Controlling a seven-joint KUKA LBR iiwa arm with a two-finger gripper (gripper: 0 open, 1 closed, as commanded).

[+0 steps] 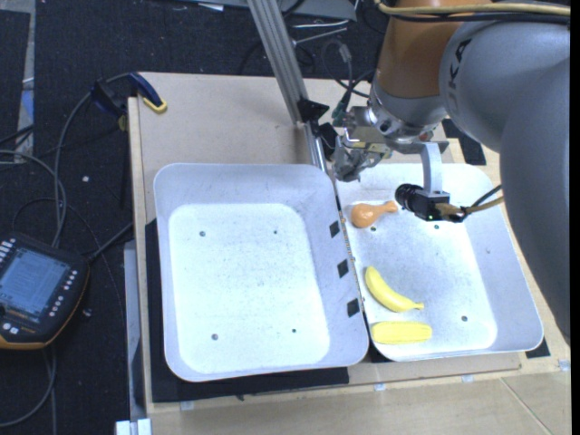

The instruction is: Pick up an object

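An orange drumstick-shaped toy (370, 213) lies near the far left corner of the right bin (480, 270). A yellow banana (391, 292) rests lower down by the bin's left wall. Just in front of it lies a flat yellow piece (401, 333). My gripper (352, 166) hangs over the right bin's far left corner, a little above and behind the orange toy and apart from it. I see nothing held in it.
The left bin (245, 270) sits beside the right one, and their rims meet in the middle. A slanted metal post (283, 53) rises behind the gripper. A black cable fitting (419, 199) hangs from the arm over the right bin. A teach pendant (32, 288) lies far left.
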